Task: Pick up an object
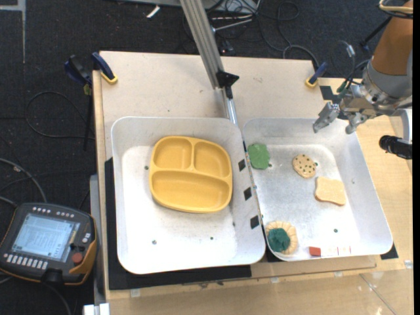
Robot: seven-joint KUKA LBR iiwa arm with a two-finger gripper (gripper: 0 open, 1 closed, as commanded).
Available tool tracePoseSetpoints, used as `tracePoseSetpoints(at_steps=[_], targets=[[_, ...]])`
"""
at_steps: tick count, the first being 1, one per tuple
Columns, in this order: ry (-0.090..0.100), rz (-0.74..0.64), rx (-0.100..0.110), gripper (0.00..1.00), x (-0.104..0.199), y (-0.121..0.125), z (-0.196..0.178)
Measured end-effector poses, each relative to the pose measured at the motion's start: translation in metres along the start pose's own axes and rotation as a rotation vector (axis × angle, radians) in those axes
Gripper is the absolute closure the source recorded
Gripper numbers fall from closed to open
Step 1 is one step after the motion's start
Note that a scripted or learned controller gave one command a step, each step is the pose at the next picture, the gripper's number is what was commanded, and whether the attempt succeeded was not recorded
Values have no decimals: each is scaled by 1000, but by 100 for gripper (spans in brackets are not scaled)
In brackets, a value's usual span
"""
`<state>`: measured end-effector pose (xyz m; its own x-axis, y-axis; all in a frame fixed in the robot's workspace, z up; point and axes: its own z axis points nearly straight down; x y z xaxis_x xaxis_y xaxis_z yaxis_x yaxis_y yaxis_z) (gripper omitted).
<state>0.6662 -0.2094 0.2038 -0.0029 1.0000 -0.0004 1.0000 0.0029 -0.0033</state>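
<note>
My gripper (337,121) hangs above the far right corner of the right bin (365,169), fingers spread open and nothing between them. In that bin lie a green leafy piece (258,155) by the left wall, a round spotted cookie (304,165) in the middle, a tan toast slice (330,191) to its lower right, and a green-and-tan round item (280,237) at the near left corner. The cookie sits well below and left of the gripper.
A yellow divided plate (191,174) lies in the left bin (131,241). A small red piece (315,251) rests by the right bin's near rim. A slanted metal pole (205,35) crosses above the bins' junction. A teach pendant (46,241) lies at the lower left.
</note>
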Motion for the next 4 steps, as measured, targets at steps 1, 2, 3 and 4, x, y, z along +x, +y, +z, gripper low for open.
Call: tracePoseSetpoints(at_steps=[1, 2, 3, 4], targets=[[0, -1, 1, 0, 4, 2, 44], [1, 0, 2, 0, 14, -3, 98], [-2, 0, -7, 100, 13, -1, 83], [-2, 3, -12, 100, 13, -7, 23]])
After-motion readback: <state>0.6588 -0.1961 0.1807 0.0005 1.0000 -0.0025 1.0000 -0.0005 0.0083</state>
